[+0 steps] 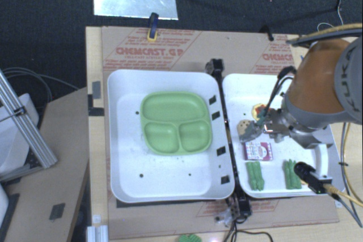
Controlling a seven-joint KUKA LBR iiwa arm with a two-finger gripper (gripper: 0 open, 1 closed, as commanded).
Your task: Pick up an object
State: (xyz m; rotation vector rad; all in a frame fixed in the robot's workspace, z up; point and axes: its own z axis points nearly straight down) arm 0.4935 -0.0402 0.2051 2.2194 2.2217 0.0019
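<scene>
My gripper [250,132] hangs low over the left part of the right bin [238,88], reaching in from the right under the grey and orange arm. Its tip is right next to a small round tan cookie-like piece [244,124] and just above a pink and white packet [257,151]. A small yellow and red item [259,109] lies a little behind the gripper. Two green pod-like pieces [254,175] [291,174] lie near the bin's front wall. I cannot make out anything held at the gripper's tip.
The left bin [122,122] holds a light green divided plate [174,123]. A black divider [222,122] runs between the two bins. The arm's body covers the right bin's far right side.
</scene>
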